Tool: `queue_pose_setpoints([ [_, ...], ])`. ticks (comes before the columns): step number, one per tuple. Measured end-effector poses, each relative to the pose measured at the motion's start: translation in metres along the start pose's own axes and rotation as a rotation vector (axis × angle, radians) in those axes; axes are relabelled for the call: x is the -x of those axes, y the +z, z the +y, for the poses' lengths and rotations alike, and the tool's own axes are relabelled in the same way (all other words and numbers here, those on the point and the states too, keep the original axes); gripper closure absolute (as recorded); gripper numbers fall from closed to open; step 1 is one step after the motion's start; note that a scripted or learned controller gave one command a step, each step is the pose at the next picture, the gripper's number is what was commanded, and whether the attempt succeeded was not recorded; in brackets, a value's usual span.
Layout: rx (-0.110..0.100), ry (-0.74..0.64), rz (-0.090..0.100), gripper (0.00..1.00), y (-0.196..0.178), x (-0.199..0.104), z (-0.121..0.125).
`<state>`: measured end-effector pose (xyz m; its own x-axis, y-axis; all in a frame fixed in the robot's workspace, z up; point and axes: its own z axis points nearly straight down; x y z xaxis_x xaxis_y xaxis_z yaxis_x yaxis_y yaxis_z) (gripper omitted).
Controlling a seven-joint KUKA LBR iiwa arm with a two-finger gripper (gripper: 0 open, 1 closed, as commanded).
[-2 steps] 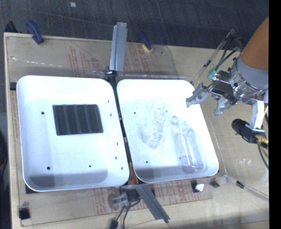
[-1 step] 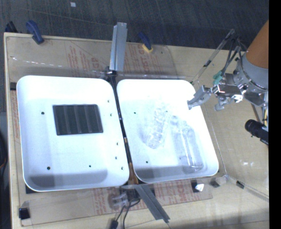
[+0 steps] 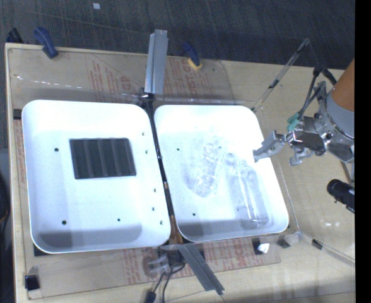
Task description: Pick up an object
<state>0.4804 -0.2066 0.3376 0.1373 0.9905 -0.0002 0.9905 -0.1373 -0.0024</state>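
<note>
So, I see two clear plastic bottles in the right bin [image 3: 173, 169], both lying flat on its white floor. The nearer one [image 3: 248, 194] is slim and smooth, its long axis running roughly from the bin's far side toward the near right corner, just inside the right wall; I can't tell which end is the neck. The second bottle [image 3: 206, 164] looks crumpled and faceted, lying near the middle of the bin, its long axis tilted a little off the first one's. They sit close together, but I can't tell whether they touch.

The left bin [image 3: 40, 169] is the same shallow, round-cornered white tray and holds a dark, flat, ribbed rectangular pad [image 3: 102, 158], long side running across the bin.

The gripper [image 3: 280, 144] hangs over the right bin's right rim, above the bench [image 3: 324, 232], with nothing between its fingers; they stand apart, one pale metal finger [image 3: 266, 148] reaching inward over the rim.
</note>
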Motion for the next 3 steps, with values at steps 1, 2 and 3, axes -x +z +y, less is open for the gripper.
queue_pose_setpoints([
  [1,-0.002,0.231,0.000,0.00,0.056,-0.087,-0.015],
  [2,0.003,0.103,0.000,0.00,0.049,-0.017,-0.006],
  [3,0.001,0.075,0.000,0.00,0.020,-0.011,-0.005],
])
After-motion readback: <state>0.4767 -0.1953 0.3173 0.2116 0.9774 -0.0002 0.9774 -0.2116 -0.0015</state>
